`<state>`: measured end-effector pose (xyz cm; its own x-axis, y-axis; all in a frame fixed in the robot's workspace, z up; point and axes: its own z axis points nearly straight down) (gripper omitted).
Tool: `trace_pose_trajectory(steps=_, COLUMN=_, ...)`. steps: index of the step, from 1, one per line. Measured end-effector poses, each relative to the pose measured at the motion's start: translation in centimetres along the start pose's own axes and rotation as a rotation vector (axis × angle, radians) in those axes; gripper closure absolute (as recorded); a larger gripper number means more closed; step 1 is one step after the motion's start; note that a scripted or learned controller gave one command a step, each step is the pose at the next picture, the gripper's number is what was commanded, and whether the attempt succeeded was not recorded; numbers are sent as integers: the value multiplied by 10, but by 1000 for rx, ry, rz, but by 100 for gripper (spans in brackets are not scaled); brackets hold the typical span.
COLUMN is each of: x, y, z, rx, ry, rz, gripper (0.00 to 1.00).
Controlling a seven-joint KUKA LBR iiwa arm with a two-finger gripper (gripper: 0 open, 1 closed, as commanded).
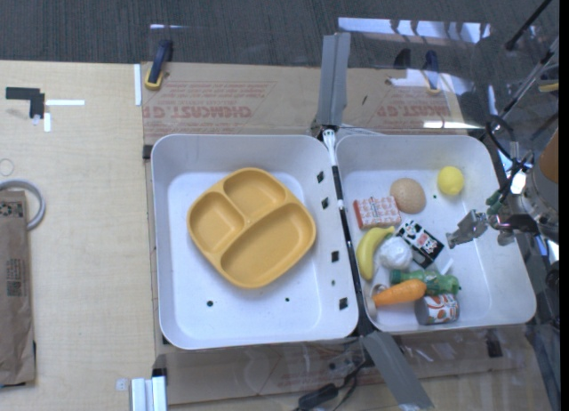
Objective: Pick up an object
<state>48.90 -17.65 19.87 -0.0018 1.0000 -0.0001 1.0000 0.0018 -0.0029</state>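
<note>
- I see the task's things clustered in the right bin [507,307], mostly along its left wall and near edge, none of them lifted.
- A banana [368,249] lies against the left wall, with a carrot [400,292] below it, pointing left, close to the near edge.
- A small can [437,309] sits just right of the carrot, at the near edge, with something green [442,283] touching its top.
- A white lump [394,255] rests between banana and a black-and-white pack [420,243].
- A red-and-white pack [377,212] lies above the banana; a tan egg-shaped piece [408,194] is just beside it, and a lemon [451,181] sits towards the far right corner.
- My gripper [468,228] hangs over the right part of this bin, right of the black-and-white pack and apart from it.
- I cannot tell whether its fingers are apart or together; I see nothing between them.
- The left bin [169,249] holds a yellow divided plate [252,226], lying flat near its middle.
- At the bench's left edge I see a brown paper bag [15,289].
</note>
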Motion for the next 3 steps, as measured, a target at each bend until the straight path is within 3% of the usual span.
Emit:
trace_pose_trajectory(steps=1, x=-14, y=18, z=-84, rx=-3, ry=-2, rz=-328, gripper=0)
trace_pose_trajectory(steps=2, x=-14, y=18, z=-84, rx=-3, ry=-2, rz=-328, gripper=0)
trace_pose_trajectory(steps=3, x=-45, y=92, z=-7, rx=-3, ry=-2, rz=-356, gripper=0)
